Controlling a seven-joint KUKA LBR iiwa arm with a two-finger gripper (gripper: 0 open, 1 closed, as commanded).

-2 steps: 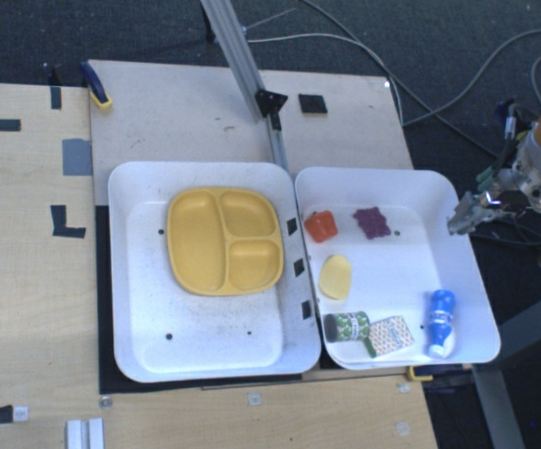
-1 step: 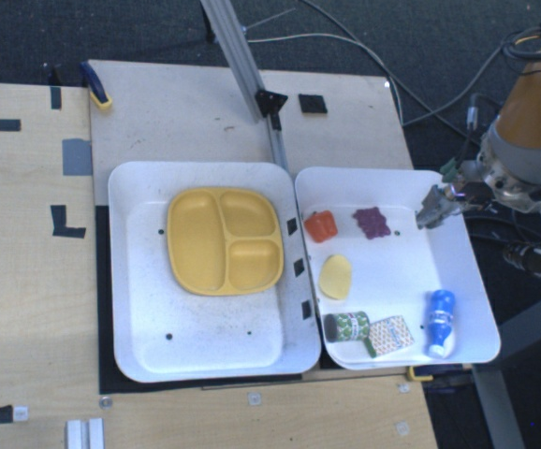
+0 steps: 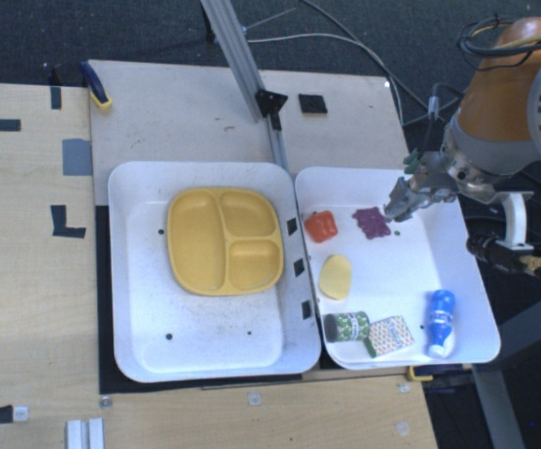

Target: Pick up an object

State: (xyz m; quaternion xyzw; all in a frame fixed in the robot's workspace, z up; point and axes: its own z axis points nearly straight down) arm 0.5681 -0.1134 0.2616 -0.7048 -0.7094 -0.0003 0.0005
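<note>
Lying along the near edge of the right bin [image 3: 458, 251] are a small green can [image 3: 346, 326], a patterned packet [image 3: 389, 335] and a blue bottle [image 3: 440, 322], with a yellow lemon-like piece [image 3: 335, 277] and a red piece [image 3: 320, 226] farther back by the bin's left wall; the left bin [image 3: 139, 251] holds a yellow divided tray [image 3: 225, 240]. Farthest in sits the purple toy grape bunch [image 3: 372, 222], which looks light, small and knobbly, likely best pinched across its middle. The gripper [image 3: 403, 201] hangs just beside its upper right, seemingly not touching, and whether the pincer is apart or together cannot be told.
</note>
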